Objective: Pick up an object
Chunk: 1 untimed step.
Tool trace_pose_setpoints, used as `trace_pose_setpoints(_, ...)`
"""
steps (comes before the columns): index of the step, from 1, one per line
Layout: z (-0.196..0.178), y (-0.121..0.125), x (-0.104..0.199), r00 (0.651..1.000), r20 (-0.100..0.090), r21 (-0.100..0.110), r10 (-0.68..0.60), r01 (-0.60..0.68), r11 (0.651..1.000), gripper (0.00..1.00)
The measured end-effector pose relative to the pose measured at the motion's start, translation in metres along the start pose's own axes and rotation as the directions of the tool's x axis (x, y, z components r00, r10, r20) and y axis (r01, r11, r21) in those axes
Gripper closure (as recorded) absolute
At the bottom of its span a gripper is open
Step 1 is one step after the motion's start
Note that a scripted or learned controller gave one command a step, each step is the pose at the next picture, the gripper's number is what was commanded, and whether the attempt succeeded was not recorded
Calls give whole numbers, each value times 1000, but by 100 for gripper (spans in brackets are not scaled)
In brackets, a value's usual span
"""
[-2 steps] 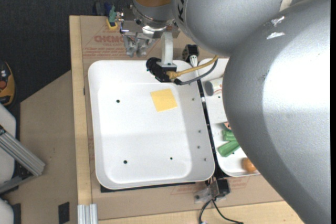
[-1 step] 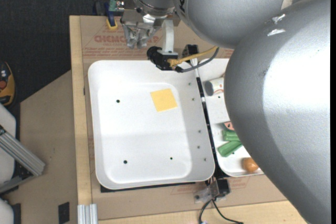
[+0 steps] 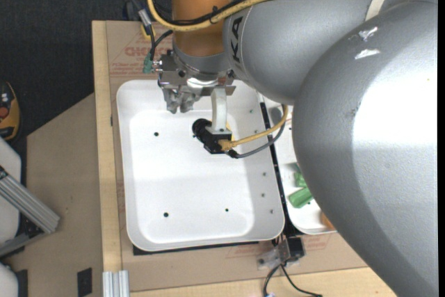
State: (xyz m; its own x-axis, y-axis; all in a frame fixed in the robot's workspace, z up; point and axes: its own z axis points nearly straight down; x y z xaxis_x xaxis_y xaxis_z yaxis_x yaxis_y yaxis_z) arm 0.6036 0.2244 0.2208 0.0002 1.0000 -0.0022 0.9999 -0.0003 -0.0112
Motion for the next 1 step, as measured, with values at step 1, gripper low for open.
trace_pose_setpoints(1,-46,61,0,1000,-4,-20,0,0,1000,100)
